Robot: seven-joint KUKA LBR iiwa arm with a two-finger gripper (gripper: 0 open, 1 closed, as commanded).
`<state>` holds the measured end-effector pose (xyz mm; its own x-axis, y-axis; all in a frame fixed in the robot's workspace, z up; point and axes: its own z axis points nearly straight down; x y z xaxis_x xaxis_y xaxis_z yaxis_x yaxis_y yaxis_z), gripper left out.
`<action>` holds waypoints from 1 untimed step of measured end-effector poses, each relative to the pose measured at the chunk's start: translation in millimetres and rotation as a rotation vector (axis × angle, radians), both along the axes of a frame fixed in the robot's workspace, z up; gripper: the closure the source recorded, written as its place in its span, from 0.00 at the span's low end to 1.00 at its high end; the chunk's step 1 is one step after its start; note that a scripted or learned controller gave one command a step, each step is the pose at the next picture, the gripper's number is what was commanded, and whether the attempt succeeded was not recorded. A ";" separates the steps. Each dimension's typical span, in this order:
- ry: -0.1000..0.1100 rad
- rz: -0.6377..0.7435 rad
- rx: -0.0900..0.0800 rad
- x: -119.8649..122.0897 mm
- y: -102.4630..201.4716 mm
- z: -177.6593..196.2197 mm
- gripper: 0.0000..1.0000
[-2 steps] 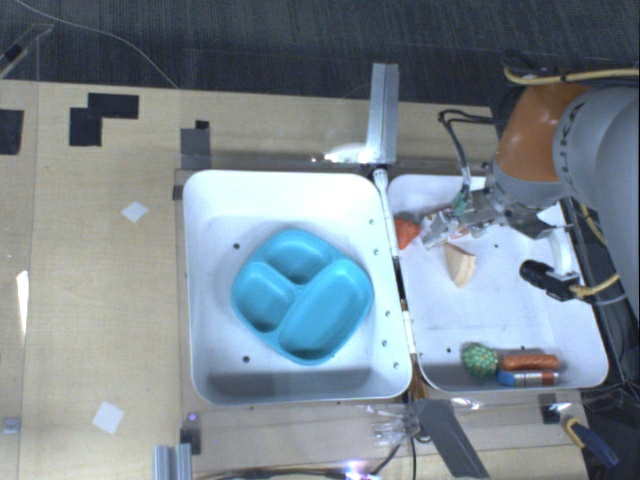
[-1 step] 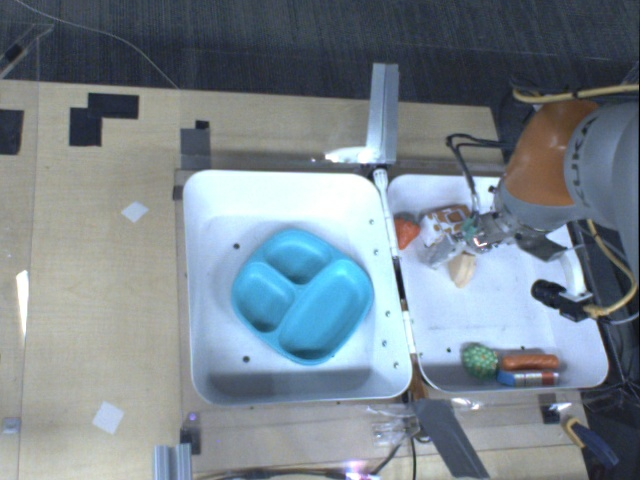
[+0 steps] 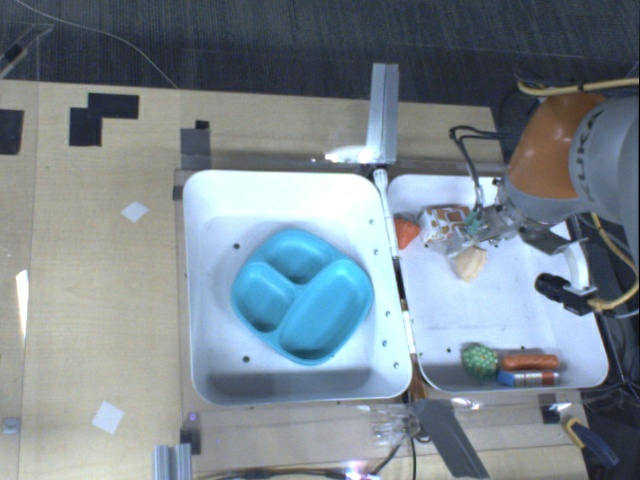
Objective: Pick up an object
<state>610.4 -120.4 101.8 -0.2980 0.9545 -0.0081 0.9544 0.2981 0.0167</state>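
Observation:
My gripper [image 3: 478,228] is low over the back part of the right bin [image 3: 520,308], reaching in from the right under the orange-banded wrist [image 3: 552,153]. It is right up against a small white and brown packet [image 3: 443,222]. A cream-coloured lump [image 3: 468,263] lies just below the gripper. An orange-red piece [image 3: 405,233] rests against the bin's left wall. Near the front of the same bin lie a green knobbly ball [image 3: 480,360] and an orange tube [image 3: 528,361] with a red one beneath it.
The left bin [image 3: 215,268] holds a blue divided plate [image 3: 302,295]. A metal post [image 3: 384,113] stands behind the wall between the bins. A black fitting [image 3: 560,290] and cables hang from the arm over the right bin's right side.

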 end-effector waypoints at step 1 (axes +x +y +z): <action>0.006 0.020 0.001 13.5 31.0 -12.5 1.00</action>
<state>623.9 -89.4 89.3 -0.3169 0.9485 -0.0050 0.9484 0.3169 0.0112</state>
